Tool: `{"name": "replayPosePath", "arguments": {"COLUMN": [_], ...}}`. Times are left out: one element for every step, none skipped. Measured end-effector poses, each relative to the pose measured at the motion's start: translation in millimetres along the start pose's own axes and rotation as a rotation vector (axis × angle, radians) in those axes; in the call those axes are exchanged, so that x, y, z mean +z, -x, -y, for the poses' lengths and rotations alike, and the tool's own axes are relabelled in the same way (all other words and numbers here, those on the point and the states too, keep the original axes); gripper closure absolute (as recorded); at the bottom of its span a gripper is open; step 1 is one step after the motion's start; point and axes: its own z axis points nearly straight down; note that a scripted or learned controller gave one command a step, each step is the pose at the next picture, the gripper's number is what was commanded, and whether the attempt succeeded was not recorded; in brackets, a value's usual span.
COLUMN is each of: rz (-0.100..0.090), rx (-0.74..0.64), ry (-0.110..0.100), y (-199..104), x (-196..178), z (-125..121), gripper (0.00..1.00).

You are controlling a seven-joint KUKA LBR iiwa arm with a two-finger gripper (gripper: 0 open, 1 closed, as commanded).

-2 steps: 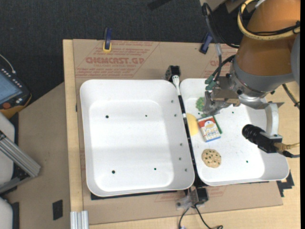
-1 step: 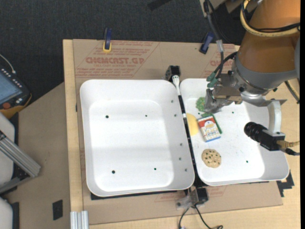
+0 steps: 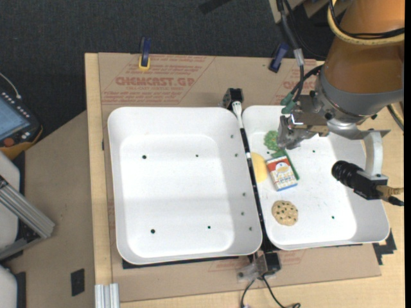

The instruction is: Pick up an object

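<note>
Over the right bin (image 3: 359,233), your arm's hand (image 3: 290,133) hangs low above a green item (image 3: 273,140) near the divider. Whether it is wide or narrow, you cannot tell from this slanted overhead view. Just below lie a yellow piece (image 3: 259,167), a small red-and-white carton (image 3: 282,173) and a cookie (image 3: 285,212), clustered toward the bin's left side, likely candidates for your pick. Beside it on the table (image 3: 96,108) sits the left bin (image 3: 122,172).
</note>
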Motion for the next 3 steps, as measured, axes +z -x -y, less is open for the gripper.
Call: {"name": "replayPosePath", "arguments": {"rz": [0.001,0.001,0.002], "rx": [-0.001,-0.001,-0.002], "ry": [0.002,0.004,0.006], "y": [-0.2,-0.3,-0.4], "x": [-10.0,-20.1,-30.1], "z": [-0.5,-1.2,-1.7], "gripper": [1.00,1.00,1.00]}}
